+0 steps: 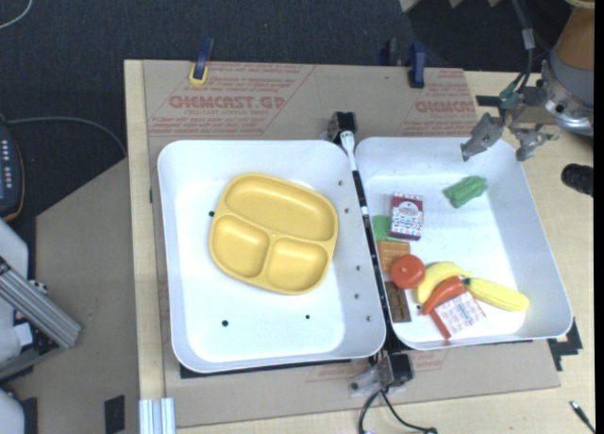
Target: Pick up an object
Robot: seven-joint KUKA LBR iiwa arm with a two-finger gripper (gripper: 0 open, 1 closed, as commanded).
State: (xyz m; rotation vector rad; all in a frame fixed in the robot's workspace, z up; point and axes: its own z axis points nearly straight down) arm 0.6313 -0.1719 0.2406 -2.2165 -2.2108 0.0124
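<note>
My gripper (503, 142) hangs over the far right corner of the right bin (538, 234), its two fingers spread open with nothing between them. A green block (465, 190) lies just below and left of it. Further toward the front sit a small red and white box (407, 216), a red tomato (407, 271), a yellow banana (472, 289), a red packet (457, 310) and a brown bar (395, 278). A green piece (380, 227) lies beside the small box.
The left bin (179, 234) holds a yellow divided plate (272, 232). Black clips sit on the ridge between the bins (357, 196). Blue and yellow clamps (200, 62) hold the cardboard at the back edge.
</note>
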